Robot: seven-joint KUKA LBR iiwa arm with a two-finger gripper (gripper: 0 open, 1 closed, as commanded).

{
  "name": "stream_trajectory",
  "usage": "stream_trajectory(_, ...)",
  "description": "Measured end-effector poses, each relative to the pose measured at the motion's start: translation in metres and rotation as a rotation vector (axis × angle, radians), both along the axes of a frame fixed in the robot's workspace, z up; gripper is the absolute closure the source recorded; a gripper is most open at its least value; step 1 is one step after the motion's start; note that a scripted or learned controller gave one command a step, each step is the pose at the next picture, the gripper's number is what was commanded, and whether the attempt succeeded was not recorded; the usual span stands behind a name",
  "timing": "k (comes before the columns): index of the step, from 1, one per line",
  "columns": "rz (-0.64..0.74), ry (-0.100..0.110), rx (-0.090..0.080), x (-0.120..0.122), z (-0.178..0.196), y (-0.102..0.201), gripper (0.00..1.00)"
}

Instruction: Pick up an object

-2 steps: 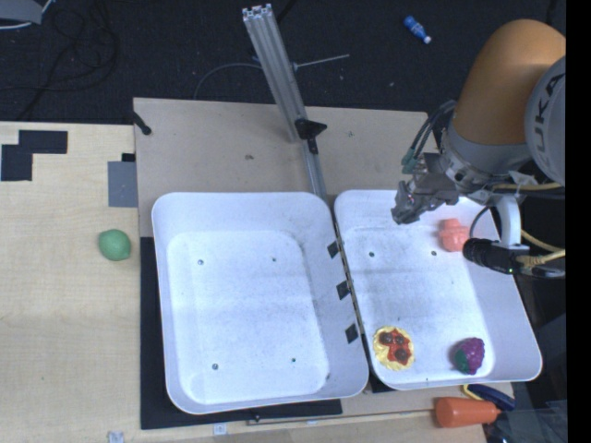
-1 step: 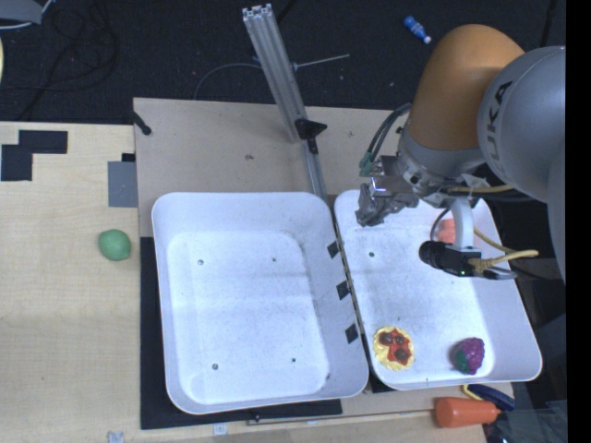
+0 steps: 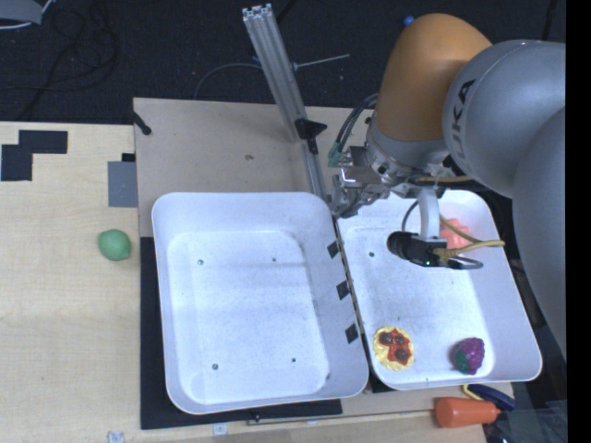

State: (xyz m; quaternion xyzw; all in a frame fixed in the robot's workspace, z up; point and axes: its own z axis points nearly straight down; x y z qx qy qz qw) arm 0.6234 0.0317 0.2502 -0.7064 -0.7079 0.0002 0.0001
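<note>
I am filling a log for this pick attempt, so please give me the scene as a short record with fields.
gripper: over the far corner of the right bin, beside the wall shared with the left bin
right bin, near edge: yellow and red object; purple object
right bin, far side: pink object, partly hidden
on the bench: green ball, left of the left bin
in front of right bin: orange object, outside it
held object: none seen

the left bin (image 3: 240, 303) and right bin (image 3: 416, 307) look like smooth white plastic. the bench (image 3: 55, 321) looks like pale matt wood.
</note>
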Motion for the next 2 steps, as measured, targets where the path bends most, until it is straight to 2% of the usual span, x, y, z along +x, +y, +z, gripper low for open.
stream_trajectory(1,0.0,0.001,0.0,0.0143,-0.0219,0.0452,1.0)
stream_trajectory(2,-0.001,0.0,0.0,0.0141,-0.0209,0.0445,0.0)
